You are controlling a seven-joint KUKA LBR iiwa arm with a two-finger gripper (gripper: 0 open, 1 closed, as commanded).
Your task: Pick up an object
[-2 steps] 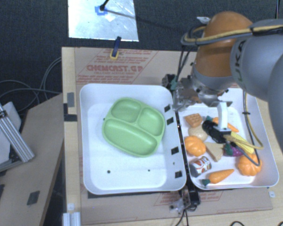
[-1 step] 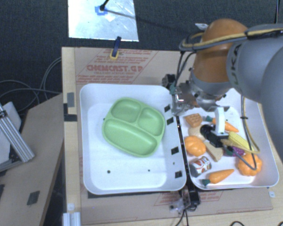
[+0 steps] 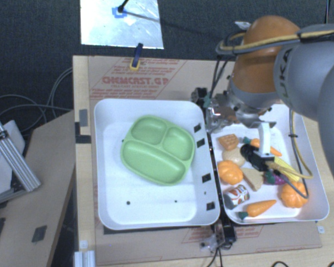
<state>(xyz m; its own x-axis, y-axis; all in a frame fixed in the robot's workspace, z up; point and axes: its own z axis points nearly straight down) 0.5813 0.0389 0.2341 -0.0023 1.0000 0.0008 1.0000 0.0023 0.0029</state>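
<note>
Claw (image 3: 214, 115) largely hidden under arm (image 3: 303, 71), above right bin (image 3: 322, 203) far corner.

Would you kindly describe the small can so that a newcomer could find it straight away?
Look in the right-hand white bin, near its front left corner. The small can lies there between a round orange fruit and a carrot; it alone is a cylinder, with a dark red and white label.
</note>
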